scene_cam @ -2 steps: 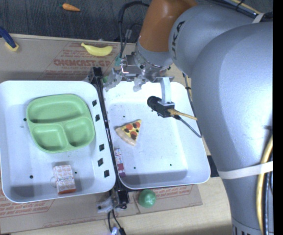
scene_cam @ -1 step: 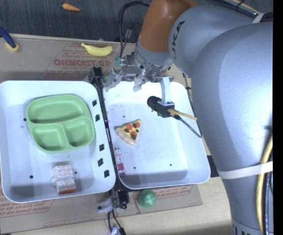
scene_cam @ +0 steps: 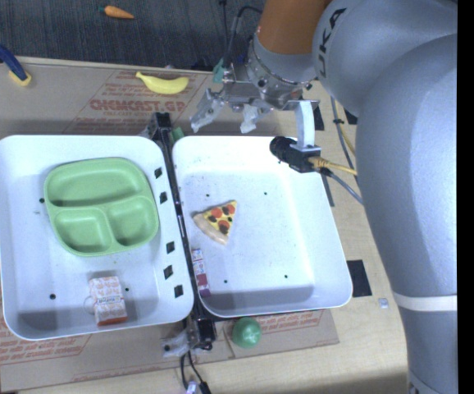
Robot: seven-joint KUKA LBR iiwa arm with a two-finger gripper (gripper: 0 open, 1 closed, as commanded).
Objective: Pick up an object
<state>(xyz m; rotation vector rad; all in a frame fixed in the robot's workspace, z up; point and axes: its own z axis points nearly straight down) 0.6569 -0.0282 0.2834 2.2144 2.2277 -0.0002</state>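
White bin (scene_cam: 327, 245) at frame centre holds a pizza slice (scene_cam: 217, 220); gripper (scene_cam: 225, 113) hovers above, jaws spread, empty, apparently poised to descend.

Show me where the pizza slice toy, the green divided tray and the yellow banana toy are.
pizza slice toy (scene_cam: 216, 221): camera view, its topped middle.
green divided tray (scene_cam: 97, 183): camera view, its large compartment.
yellow banana toy (scene_cam: 163, 82): camera view, its middle.

Bulky grey arm (scene_cam: 401, 138) with rounded casings, an orange band (scene_cam: 303, 11) above the wrist, dark KUKA lettering (scene_cam: 329, 38), metal fingers (scene_cam: 208, 112).
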